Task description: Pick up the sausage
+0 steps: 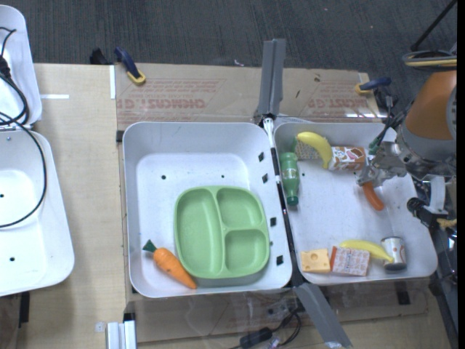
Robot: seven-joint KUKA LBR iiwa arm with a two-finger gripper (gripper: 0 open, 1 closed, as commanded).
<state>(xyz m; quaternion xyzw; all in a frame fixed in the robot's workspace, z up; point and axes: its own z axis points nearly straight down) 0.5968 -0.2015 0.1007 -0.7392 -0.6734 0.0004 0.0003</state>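
The sausage (pixel 373 197) is a short orange-red piece lying at a slant on the floor of the right bin (pixel 327 217), near its right wall. My gripper (pixel 370 179) reaches in from the right and sits directly over the sausage's upper left end, touching or nearly touching it. The gripper body hides the tips where they meet the sausage.
The right bin also holds a banana (pixel 314 146), a brown wrapped snack (pixel 347 157), a green bottle (pixel 290 178), a cheese wedge (pixel 315 259), a red packet (pixel 351 261), a second banana (pixel 367 249) and a small can (pixel 394 254). In the left bin lie a green divided plate (pixel 221 231) and a carrot (pixel 171 265).
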